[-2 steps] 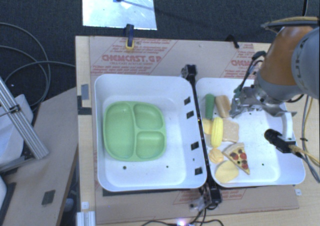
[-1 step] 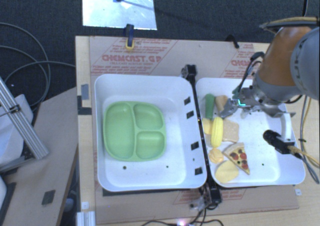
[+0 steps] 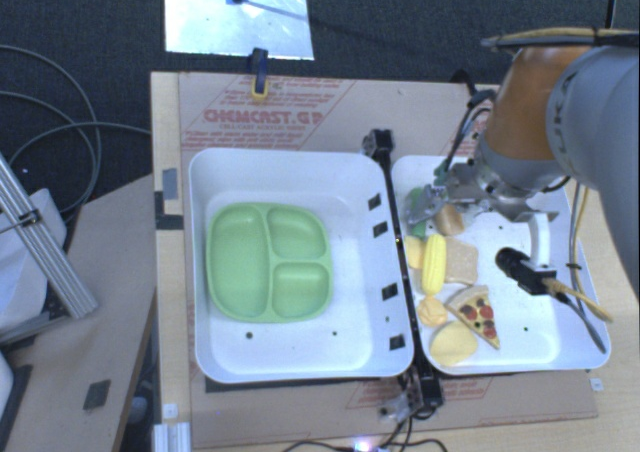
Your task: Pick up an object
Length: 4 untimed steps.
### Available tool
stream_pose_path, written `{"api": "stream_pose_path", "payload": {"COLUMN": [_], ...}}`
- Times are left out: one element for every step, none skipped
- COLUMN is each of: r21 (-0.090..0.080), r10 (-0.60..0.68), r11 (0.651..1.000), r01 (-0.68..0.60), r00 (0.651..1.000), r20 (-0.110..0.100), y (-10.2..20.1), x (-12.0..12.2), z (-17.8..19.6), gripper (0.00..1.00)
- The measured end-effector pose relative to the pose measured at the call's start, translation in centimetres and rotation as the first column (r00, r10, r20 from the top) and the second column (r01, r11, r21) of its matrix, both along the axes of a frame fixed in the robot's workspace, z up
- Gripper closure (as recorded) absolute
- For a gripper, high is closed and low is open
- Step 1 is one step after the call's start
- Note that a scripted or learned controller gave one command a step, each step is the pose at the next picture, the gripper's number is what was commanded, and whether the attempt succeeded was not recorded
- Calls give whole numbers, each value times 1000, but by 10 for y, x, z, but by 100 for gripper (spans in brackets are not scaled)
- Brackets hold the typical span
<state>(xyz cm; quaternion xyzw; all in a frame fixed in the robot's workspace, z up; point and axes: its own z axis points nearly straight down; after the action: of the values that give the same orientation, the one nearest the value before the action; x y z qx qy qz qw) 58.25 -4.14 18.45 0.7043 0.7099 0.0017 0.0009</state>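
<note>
The gripper point(image 3: 441, 202) hangs low over the far left part of the right bin point(image 3: 560, 345); I cannot tell whether it is clenched. Just nearer lie a toy corn cob point(image 3: 434, 262) and pizza slice point(image 3: 478, 314). The left bin point(image 3: 300, 175) holds a green divided plate point(image 3: 268, 262).

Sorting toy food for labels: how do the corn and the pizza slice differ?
The corn is a plain yellow cob; the pizza slice is a flat wedge with red toppings. The corn lies farther back, the pizza slice nearer the front. Both lie in the right bin.
</note>
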Motion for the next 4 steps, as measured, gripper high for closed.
{"api": "stream_pose_path", "payload": {"r21": [0, 1, -1, -1], "r10": [-8, -2, -6, -5], "r11": [1000, 1000, 1000, 1000], "r01": [8, 2, 6, 5], "r00": [1000, 1000, 1000, 1000], "r20": [-8, -4, -3, -3], "y": [1, 28, 26, 26], "x": [-80, -96, -96, -96], "z": [-1, 0, 0, 0], "gripper": [0, 0, 0, 0]}}
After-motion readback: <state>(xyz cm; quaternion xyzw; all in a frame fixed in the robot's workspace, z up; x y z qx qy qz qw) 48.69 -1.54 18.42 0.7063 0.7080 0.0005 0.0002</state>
